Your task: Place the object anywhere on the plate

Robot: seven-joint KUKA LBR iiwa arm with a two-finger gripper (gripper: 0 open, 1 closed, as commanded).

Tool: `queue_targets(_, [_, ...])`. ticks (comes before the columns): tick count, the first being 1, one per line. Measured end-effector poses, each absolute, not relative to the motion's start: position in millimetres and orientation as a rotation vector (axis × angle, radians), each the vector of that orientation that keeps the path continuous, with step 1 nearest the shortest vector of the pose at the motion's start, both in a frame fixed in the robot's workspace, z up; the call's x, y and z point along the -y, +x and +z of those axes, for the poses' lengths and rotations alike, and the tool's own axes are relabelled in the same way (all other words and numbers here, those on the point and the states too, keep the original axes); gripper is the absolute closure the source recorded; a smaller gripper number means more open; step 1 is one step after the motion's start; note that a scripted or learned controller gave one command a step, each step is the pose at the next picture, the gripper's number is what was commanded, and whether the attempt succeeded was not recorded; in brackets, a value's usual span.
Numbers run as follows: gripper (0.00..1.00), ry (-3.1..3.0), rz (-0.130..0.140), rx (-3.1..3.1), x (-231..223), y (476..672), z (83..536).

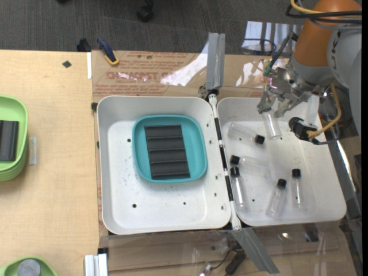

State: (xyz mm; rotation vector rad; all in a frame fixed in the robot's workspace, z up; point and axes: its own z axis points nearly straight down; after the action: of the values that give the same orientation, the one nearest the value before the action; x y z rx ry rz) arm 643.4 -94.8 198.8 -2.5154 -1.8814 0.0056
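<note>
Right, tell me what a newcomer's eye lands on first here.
First the teal plate in the left bin, carrying a dark ribbed block. Next the arm's orange band at upper right, with the gripper above the right bin's far side, a clear vial hanging at its tip. More black-capped clear vials lie scattered in that bin.

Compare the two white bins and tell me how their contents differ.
The left bin holds one teal plate bearing dark ridged pads; the right bin holds several clear tubes with black caps, scattered loose. The gripper hangs over the right bin's far end, not over the left bin. Both bins are shallow, white and similar in size.
</note>
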Motion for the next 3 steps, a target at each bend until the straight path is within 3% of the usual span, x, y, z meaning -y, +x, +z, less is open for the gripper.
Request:
queue_targets(1, [1.0, -2.422, 0.003, 2.001, 28, 658.6, 201])
queue_targets(3, [1.0, -2.418, 0.012, 2.005, 29, 658.3, 217])
